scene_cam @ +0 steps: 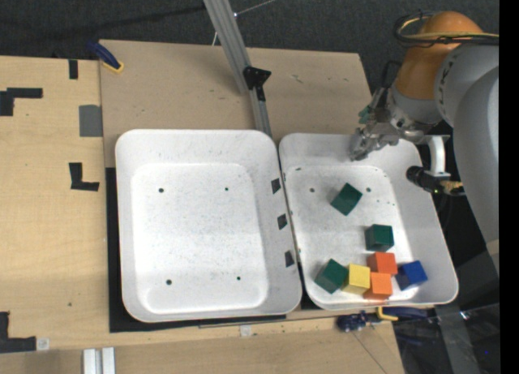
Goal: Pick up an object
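Observation:
The right bin (320, 157) holds several small blocks. A dark green block (346, 199) lies alone near its middle. Another green block (379, 237) sits lower right, above a cluster at the front: a green block (332, 275), a yellow one (359, 277), two orange ones (381, 273) and a blue one (411, 274). My gripper (362, 146) hangs over the bin's far right corner, above and right of the lone green block. Nothing shows between its fingers.
The left bin (195, 226) lies beside the right one on the wooden bench. A slanted metal pole (231, 36) rises behind the bins. The grey arm with its orange band (434, 48) fills the upper right.

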Available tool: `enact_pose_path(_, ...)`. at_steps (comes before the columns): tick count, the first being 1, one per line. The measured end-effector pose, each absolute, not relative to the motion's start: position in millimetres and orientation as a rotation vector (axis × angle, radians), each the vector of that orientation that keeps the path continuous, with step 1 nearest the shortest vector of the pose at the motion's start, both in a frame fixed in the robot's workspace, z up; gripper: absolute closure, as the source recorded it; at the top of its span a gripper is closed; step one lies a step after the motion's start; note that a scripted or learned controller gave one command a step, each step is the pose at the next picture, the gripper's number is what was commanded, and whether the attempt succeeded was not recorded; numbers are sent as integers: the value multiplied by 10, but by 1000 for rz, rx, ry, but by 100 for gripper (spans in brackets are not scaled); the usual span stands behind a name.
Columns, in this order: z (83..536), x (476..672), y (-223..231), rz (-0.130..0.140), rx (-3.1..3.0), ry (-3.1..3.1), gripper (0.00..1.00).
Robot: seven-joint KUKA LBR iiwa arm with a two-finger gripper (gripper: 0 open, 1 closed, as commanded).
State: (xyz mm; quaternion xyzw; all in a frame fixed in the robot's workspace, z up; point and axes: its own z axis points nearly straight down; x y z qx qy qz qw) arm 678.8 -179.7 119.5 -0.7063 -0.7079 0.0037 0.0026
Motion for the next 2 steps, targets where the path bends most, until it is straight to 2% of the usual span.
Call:
enact_pose_path(1,1649,6739,-1817,-3,-2223,-2225,100)
enact_pose_path(2,2156,6751,-1812,-4,-2223,-2226,100)
